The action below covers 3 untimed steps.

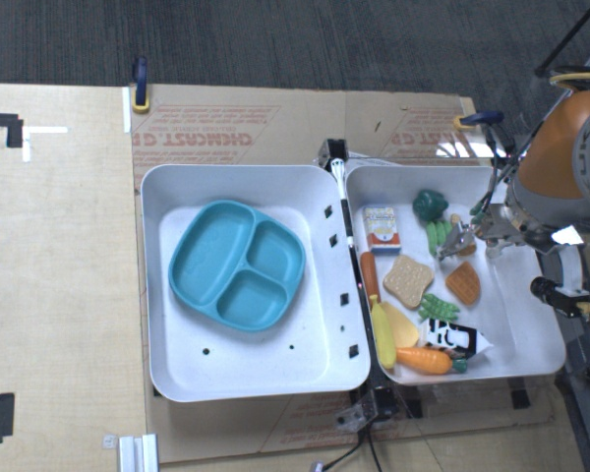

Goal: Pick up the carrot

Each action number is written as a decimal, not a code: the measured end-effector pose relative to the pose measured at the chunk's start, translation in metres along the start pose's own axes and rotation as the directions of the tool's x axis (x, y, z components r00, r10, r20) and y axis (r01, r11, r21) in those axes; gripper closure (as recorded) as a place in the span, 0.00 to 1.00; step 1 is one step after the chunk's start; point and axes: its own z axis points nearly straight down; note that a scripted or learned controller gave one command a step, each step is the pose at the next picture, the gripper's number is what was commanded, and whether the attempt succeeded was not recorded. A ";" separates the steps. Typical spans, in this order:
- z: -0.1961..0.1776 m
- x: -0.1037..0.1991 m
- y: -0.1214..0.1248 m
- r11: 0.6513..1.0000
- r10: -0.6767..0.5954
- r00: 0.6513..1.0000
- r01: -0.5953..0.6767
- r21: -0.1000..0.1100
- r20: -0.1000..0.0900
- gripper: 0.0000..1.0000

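We see the bench (59, 293) spread across the frame, with a cardboard sheet (236, 126) bearing mirrored red print we cannot read for certain. On it sit the left bin (177, 362), holding a blue divided plate (238, 265), and the right bin (531, 347), crowded with toy food. The arm (560, 155), grey and orange, enters at the right edge and is cut off there; its gripper (462, 239) hangs low over the right bin's middle, beside a green broccoli (431, 205), and we cannot tell how its jaws stand. The carrot (425, 361) lies near the lower edge of the right bin: orange, tapered, lying crosswise with a green stub at its right end, touching a yellow banana (383, 334) and a black-and-white card (452, 338) whose marks are too small to read. A bread slice (408, 279) lies above.
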 end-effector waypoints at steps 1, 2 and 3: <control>-0.064 0.055 -0.075 0.999 0.053 0.999 -0.053 0.002 -0.002 0.00; -0.008 0.047 -0.026 0.997 0.074 0.997 -0.074 -0.013 0.000 0.00; -0.033 0.093 -0.081 0.941 0.338 0.941 -0.338 0.006 -0.003 0.00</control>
